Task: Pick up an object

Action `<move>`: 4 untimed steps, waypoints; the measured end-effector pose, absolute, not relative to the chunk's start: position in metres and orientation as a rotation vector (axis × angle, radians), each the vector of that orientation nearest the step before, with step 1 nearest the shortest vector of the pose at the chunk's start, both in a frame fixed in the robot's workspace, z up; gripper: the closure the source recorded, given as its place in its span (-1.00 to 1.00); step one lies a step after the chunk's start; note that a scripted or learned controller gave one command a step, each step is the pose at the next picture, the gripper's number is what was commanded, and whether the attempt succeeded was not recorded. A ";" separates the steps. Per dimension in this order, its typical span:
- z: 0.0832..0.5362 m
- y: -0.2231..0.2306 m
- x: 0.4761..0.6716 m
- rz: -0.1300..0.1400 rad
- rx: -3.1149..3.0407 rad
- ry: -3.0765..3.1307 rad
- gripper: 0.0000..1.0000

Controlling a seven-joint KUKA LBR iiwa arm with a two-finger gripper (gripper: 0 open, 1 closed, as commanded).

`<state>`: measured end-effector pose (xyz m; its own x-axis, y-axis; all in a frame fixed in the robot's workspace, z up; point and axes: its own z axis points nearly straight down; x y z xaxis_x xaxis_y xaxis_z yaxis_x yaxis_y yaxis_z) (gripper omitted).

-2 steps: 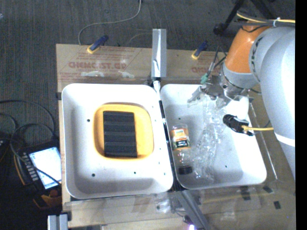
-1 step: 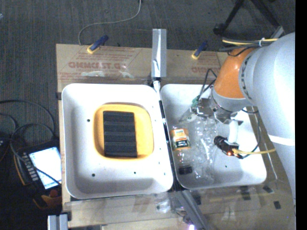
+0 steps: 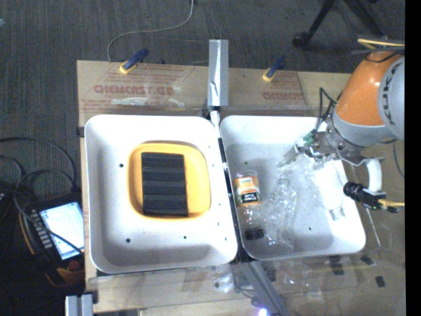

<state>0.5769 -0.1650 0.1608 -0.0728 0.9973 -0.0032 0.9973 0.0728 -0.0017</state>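
Bench: a tan cardboard-covered bench top (image 3: 164,91) with faded red lettering, carrying both bins. Two blue-and-yellow clamps (image 3: 133,60) sit along its far edge.

Left bin: a shallow white plastic bin (image 3: 105,196) with rounded corners, pretty roomy.

Right bin: a matching shallow white plastic bin (image 3: 263,133), pushed right up against the left one, with a grey metal post (image 3: 218,71) standing at the seam on the far side.

Arm: the grey KUKA arm with its orange band (image 3: 365,91) comes in from the right and hangs over the right bin's far-right corner.

Yellow tray: a yellow rounded-square sponge-like block with a black ribbed rectangular top (image 3: 168,180), lying flat in the middle of the left bin.

Clear bottle: a crumpled clear plastic bottle (image 3: 281,206), lying in the middle of the right bin, hard to make out against the white.

Orange bottle: a small orange-labelled bottle with a dark cap (image 3: 248,193), lying on the right bin's left side, just beside the clear bottle.

Gripper: the two-finger gripper (image 3: 314,147) sits low over the right bin's far-right part, well apart from the orange bottle. Honestly can't tell how it's set, too cluttered there.
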 end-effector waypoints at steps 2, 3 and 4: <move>0.169 -0.164 0.577 -0.004 2.138 2.301 -1.00; 0.190 -0.182 0.564 -0.004 2.092 2.342 -1.00; 0.094 -0.174 0.542 0.001 2.092 2.342 -1.00</move>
<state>0.5419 -0.1742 0.0941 -0.1121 0.9937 -0.0006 0.9937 0.1121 0.0017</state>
